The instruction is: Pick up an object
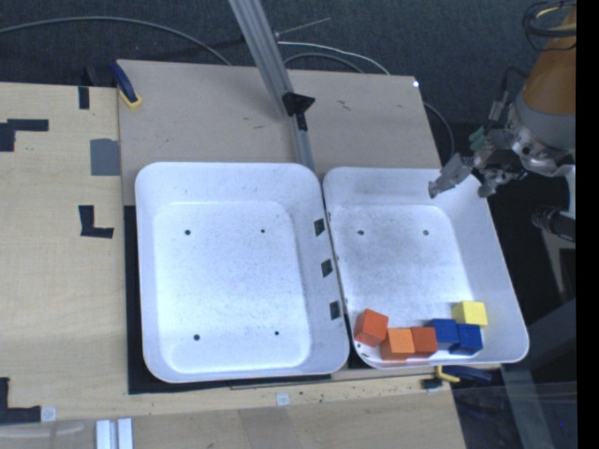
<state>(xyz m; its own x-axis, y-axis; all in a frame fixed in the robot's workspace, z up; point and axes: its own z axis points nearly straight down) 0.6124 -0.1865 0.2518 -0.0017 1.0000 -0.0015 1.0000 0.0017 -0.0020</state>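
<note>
The fingers point(460, 178) hang over the far right rim of the right bin point(402, 204), and they look parted, one grey tip reaching left toward the bin's inner wall and the darker one beside it, with nothing between them. Behind them the wrist and the orange-banded arm point(550, 82) lean in from the right, well above the counter point(56, 185). By my judgement this is the approach step: nothing is grasped, and the blocks lie well apart from the fingers, gathered along the near edge of the same right bin. The next move calls for the arm to travel toward that near edge, settle over one block and come down with the fingers straddling it; the cluster is tight, so a block at its end would leave more room for a tip on each side. Counted, I make out five or six blocks: an orange block point(372, 325) at the left end, tilted; a second orange block point(401, 341) just beside it; a darker red-orange one point(424, 340) touching that; blue blocks point(457, 335), which may be two pressed together, I cannot tell; and a yellow block point(470, 312) at the right end, resting against the blue. The left bin point(225, 269) sits alongside; there are two bins in all.
</note>
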